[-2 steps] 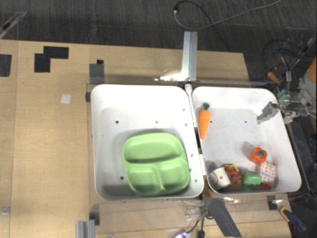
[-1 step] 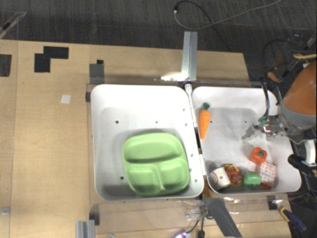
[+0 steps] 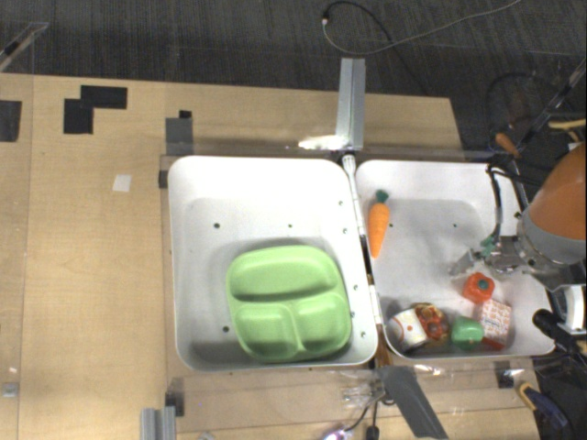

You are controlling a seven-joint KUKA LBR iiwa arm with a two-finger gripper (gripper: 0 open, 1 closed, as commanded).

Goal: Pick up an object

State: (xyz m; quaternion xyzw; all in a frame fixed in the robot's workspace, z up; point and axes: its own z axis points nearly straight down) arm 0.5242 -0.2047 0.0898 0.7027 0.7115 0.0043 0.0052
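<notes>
Your gripper hangs over the right bin, toward its right side, just above a small orange-red object. You cannot tell from here whether the fingers are spread or pressed together. Near that object, along the near wall, lie a red-and-white patterned box, a green piece and a small can. A toy carrot rests by the left wall, well apart. In the left bin on the table sits a green divided tray.
</notes>
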